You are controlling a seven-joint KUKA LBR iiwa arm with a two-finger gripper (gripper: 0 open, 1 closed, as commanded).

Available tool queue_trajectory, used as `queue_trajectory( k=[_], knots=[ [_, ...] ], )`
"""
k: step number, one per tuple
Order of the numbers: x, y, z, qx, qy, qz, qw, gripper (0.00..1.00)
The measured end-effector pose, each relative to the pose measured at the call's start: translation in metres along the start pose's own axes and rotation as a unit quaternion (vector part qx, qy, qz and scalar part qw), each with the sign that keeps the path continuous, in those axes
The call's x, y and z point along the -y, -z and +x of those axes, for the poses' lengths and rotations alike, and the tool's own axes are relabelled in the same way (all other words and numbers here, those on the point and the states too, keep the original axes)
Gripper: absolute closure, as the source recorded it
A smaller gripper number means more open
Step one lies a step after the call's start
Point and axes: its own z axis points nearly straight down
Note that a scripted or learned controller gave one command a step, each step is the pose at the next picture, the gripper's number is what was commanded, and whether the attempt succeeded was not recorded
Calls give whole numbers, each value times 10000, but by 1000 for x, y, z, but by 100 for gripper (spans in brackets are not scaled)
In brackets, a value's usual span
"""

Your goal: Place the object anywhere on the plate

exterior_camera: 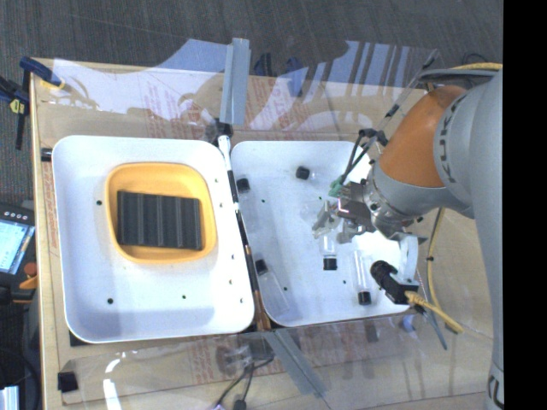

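Note:
The yellow plate lies in the left bin, and a dark ridged rectangle fills its middle. My gripper hangs over the middle of the right bin, reaching in from the right under the orange band. A small black block lies on the bin floor just below the gripper, apart from it as far as I can tell. The wrist hides how the gripper stands.
Small black pieces sit in the right bin at the top and near the lower right. Two black clips sit along the divide between the bins. A black curved part and a yellow cable hang by the right bin's lower corner.

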Motion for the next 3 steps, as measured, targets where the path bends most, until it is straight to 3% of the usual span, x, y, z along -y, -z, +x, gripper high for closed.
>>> queue_trajectory(
  k=[1, 2, 3],
  knots=[
    [-20, 33, 37, 17, 1188, -18, 9929, 100],
    [-57, 23, 69, 17, 1404, -11, 9901, 100],
    [-56, 13, 113, 15, 2883, -4, 9575, 100]
  ],
)
